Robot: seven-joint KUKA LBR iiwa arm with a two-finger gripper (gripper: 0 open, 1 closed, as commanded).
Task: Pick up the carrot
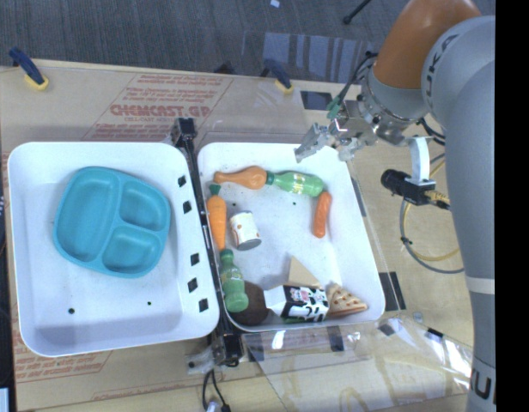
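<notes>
The carrot (pixel 217 221) is orange with a green top. It lies lengthwise against the left wall of the right bin (pixel 361 230), green end toward the back. My gripper (pixel 323 150) hangs over the bin's back right corner, well right of and behind the carrot. Its fingers stand apart and open, with nothing between them.
The right bin also holds a drumstick (pixel 243 178), a green bottle (pixel 297 183), an orange sausage-like piece (pixel 321 215), a small can (pixel 244 230), a second green bottle (pixel 233 285), a brown ball (pixel 258 303), a black-and-white carton (pixel 303 303) and a pizza slice (pixel 344 299). A blue divided plate (pixel 112 221) lies in the left bin (pixel 41 316).
</notes>
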